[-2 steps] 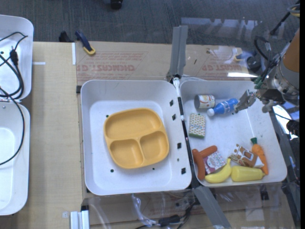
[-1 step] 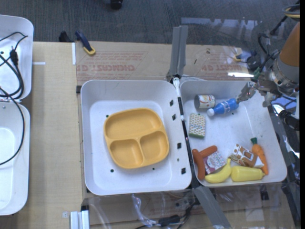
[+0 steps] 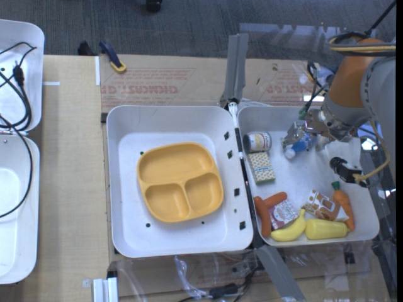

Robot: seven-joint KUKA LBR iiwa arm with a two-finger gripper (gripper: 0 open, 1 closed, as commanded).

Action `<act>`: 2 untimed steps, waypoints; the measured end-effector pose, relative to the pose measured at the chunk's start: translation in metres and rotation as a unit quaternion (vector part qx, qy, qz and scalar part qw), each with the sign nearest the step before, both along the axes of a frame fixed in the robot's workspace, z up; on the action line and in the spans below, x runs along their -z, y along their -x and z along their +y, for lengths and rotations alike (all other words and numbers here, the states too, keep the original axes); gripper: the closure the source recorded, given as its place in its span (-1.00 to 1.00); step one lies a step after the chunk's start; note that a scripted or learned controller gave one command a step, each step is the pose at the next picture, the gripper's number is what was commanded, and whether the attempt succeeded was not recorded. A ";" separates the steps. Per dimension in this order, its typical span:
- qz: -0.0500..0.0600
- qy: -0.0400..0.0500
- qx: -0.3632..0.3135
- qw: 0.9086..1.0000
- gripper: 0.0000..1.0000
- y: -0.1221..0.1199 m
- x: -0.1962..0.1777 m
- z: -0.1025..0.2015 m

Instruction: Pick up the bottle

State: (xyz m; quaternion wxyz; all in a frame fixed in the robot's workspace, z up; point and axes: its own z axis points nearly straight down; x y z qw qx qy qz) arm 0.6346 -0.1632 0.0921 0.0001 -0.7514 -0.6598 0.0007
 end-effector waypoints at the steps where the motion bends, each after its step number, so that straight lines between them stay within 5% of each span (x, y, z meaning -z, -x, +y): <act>1: 0.001 0.001 -0.001 1.000 1.00 0.000 -0.009 -0.001; 2: 0.000 0.000 -0.077 0.997 1.00 0.011 -0.132 0.084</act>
